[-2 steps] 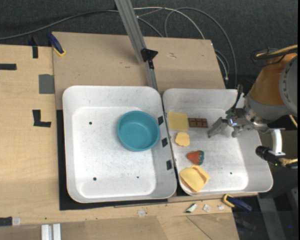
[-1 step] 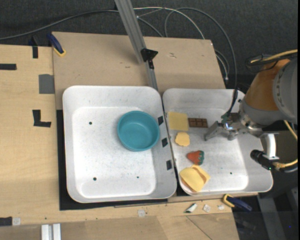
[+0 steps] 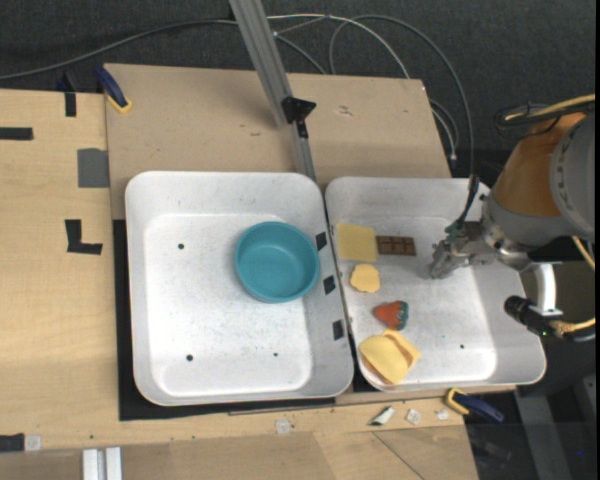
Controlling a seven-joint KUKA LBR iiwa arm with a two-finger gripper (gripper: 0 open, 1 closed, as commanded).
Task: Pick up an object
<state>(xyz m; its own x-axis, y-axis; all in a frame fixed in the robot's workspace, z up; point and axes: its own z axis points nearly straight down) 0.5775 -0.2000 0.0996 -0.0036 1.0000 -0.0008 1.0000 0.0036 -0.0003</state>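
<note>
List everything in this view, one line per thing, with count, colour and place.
bowl: one, teal, right part of the left bin
left bin: one, white, left half of the bench
right bin: one, white, right half of the bench
square slice: one, pale yellow, upper left of the right bin
chocolate bar: one, brown, just right of the square slice
round piece: one, yellow, below the square slice
strawberry-like piece: one, red with a green end, middle left of the right bin
folded piece: one, yellow, lower left corner of the right bin
gripper: one, grey, low over the right bin's upper right part
</note>
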